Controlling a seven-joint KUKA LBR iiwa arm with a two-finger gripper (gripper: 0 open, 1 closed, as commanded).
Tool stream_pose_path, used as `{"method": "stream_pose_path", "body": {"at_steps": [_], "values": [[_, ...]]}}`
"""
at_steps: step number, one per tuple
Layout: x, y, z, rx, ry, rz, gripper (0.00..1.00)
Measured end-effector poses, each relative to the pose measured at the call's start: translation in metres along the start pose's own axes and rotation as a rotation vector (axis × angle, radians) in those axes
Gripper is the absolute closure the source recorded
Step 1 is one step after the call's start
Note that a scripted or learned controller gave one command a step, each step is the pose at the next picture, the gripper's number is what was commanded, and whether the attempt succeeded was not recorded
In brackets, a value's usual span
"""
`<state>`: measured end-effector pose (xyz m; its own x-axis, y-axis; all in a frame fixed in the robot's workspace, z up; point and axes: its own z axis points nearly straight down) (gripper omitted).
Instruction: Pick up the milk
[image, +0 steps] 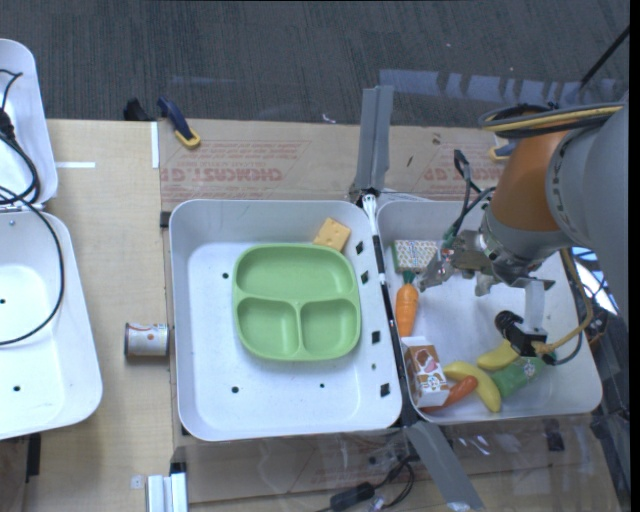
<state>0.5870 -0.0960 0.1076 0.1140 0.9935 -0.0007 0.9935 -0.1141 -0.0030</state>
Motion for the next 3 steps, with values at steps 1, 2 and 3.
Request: {"method": "stream_pose_path", "body": {"at_steps": [1,2,3], "values": [[-0.001,0.0,-0.009,0.002,-0.002,-0.002,1.0],[0.09,-0.042,-0.083,-0.001,0.0,-0.073,1.0],[0.165,-0.066,-0.099,0.0,-0.002,0.06,1.0]]}}
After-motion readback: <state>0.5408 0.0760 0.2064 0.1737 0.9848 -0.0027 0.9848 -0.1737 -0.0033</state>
